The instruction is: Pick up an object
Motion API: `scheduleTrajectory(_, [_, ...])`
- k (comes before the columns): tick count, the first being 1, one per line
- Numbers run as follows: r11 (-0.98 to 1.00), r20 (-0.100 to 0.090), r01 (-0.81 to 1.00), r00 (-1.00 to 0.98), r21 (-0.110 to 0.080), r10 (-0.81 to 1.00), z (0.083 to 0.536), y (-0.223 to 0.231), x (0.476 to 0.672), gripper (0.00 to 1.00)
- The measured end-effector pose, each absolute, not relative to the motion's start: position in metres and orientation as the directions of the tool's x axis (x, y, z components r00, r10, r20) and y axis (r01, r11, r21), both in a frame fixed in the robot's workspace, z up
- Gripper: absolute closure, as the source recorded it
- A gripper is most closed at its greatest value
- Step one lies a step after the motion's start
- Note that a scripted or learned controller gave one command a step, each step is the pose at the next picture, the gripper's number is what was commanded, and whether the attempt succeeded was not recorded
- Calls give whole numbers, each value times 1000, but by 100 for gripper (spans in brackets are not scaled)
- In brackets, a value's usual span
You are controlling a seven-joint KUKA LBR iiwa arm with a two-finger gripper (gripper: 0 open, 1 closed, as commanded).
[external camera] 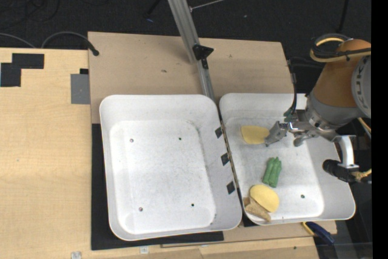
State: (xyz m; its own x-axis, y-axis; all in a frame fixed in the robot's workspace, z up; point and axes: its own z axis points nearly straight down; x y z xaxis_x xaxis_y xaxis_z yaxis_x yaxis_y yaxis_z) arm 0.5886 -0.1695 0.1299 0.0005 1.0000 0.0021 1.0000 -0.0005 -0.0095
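Hovering over right bin (315, 206) — gripper (285, 134), fingers spread, nothing between them.
Yellow wedge (254, 134) just beside its tip — flat, pale, soft-edged.

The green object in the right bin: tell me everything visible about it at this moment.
The green object is small and elongated, with a ribbed or segmented look, possibly plastic. It lies flat on the floor of the right bin, near the middle, its long axis running roughly up and down the view with a slight tilt. It touches nothing else: a yellow rounded piece sits just below it, a pale yellow piece lies above, and the gripper is higher up, apart.
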Motion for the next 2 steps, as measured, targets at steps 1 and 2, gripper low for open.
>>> scheduleTrajectory(1, [-1,0,1000,1,-2,1000,90,-169,589,0])
scheduleTrajectory(2, [-6,1,1000,6,-1,1000,102,-170,589,100])
